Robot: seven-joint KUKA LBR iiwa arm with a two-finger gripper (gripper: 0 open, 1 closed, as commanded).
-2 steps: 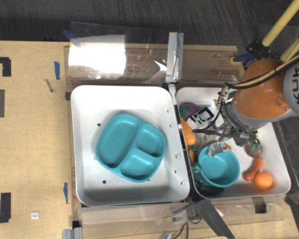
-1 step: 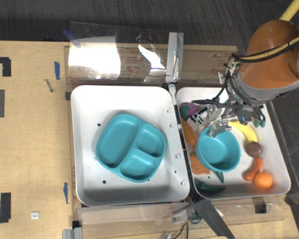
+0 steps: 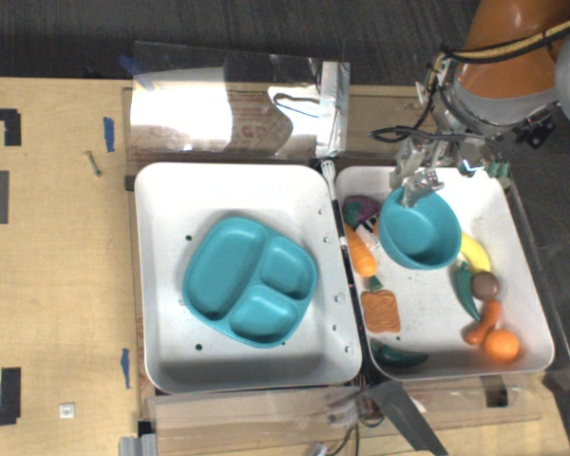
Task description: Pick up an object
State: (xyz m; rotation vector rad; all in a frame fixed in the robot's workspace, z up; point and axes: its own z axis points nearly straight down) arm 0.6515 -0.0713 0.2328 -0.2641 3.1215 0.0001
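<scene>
From my feed the teal bowl (image 3: 420, 231) covers part of the purple item (image 3: 361, 210) and the banana (image 3: 475, 252). I can't identify that purple item.

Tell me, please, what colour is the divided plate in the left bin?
Teal-blue, seen in the camera view: divided plate.

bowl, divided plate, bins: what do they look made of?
Bowl: likely moulded plastic, uniform teal, smooth with a soft sheen. Divided plate: looks like the same teal plastic, matte-satin, with rounded moulded compartments. Bins: probably white plastic or painted sheet; smooth, slightly glossy, glare near the back wall, small dark holes or fasteners along the edges. Cannot tell which for certain.
</scene>
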